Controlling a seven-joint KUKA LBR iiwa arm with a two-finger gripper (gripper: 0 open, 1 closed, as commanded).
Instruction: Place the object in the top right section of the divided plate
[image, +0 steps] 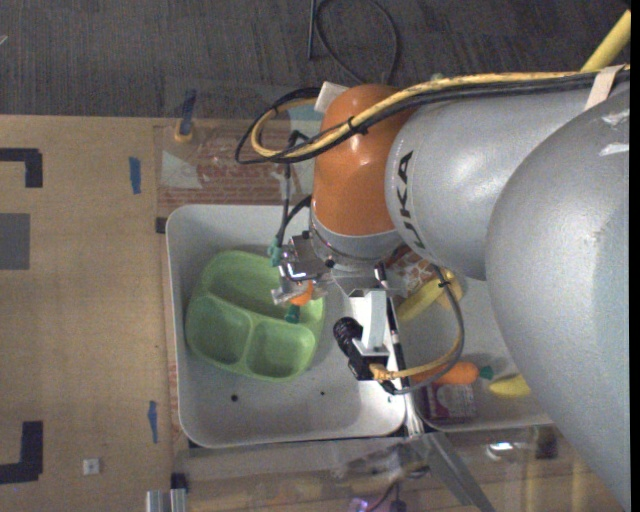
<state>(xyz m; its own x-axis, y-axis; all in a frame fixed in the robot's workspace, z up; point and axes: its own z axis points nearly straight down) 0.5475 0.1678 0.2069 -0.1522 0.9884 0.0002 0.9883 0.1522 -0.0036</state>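
The light green divided plate (228, 322) lies in the left white bin (260, 415), with one large section and two smaller ones. My gripper (290, 288) hangs over the plate's right rim, below the orange wrist band. A small orange object with a green end (300, 300) sits between its metal fingers (288, 266), just above the rim where the large section meets a small one. The wrist hides the plate's right edge.
The right bin (500, 330) holds a yellow banana (432, 296), a toy carrot (460, 374), a dark can (455, 400) and another yellow piece (510, 385). The grey arm covers most of that bin. Bare bin floor lies below the plate.
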